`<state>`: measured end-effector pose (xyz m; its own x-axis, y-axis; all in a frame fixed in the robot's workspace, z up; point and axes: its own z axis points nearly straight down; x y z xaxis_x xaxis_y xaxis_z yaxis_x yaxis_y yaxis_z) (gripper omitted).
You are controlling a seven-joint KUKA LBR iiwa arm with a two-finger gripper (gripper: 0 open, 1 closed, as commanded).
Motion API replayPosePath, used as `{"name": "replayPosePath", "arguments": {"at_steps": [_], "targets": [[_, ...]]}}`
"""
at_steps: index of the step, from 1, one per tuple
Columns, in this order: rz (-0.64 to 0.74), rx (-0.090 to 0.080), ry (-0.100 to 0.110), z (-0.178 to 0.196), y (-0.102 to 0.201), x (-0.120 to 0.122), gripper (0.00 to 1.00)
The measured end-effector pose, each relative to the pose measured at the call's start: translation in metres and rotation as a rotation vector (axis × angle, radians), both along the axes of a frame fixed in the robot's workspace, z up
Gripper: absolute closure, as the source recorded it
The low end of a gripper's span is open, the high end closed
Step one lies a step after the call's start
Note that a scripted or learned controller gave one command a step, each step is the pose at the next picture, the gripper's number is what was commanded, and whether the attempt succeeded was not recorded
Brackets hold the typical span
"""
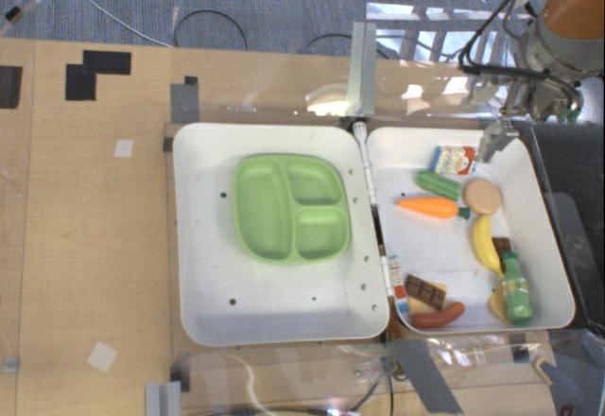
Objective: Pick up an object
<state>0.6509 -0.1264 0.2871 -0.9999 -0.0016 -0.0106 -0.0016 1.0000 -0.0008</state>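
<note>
Up at the far right corner of the right bin (544,180) hangs the pincer (493,142), its tip just beside a small red-and-white carton (455,160); whether it is spread or pressed together I cannot tell from this angle. Nothing sits between its tips as far as I can see. Below the carton lie a green cucumber (439,184), an orange carrot (428,208) and a round tan disc (482,197) (maybe a cookie), all close together. Nearer the front are a yellow banana (484,244), a green bottle (515,293), a chocolate bar (424,291) and a red sausage (439,315). On the counter (85,244), the left bin (203,310) holds a light green divided plate (289,208), well apart from the arm.
</note>
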Motion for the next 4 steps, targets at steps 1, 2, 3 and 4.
{"name": "replayPosePath", "arguments": {"at_steps": [1,2,3,4], "targets": [[0.109,0.001,0.007,-0.09,-0.003,-0.056,0.0],[0.116,-0.001,-0.001,-0.19,0.002,-0.056,0.0],[0.122,0.0,-0.004,-0.198,0.044,-0.039,0.0],[0.127,-0.002,-0.021,-0.182,0.045,-0.034,1.0]]}}
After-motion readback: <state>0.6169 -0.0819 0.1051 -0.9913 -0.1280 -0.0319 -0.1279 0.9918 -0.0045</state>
